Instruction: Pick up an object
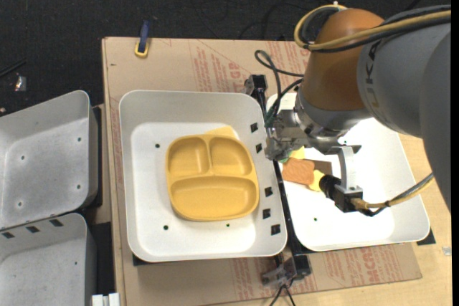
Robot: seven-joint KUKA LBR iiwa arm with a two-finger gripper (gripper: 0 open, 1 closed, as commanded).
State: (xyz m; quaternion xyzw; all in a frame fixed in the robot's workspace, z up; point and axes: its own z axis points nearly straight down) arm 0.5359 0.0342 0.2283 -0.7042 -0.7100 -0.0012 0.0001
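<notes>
Seemingly, pincer [292, 154] touches orange object [300, 171].

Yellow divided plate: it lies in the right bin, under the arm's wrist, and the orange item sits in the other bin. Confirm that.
Not quite. In the camera view the yellow divided plate lies in the left bin, away from the arm. The orange item sits in the right bin, below the wrist, so the bins are swapped in your statement.

Divided tray [212, 178] in left bin [136, 226]; right bin [373, 226] alongside.
</notes>
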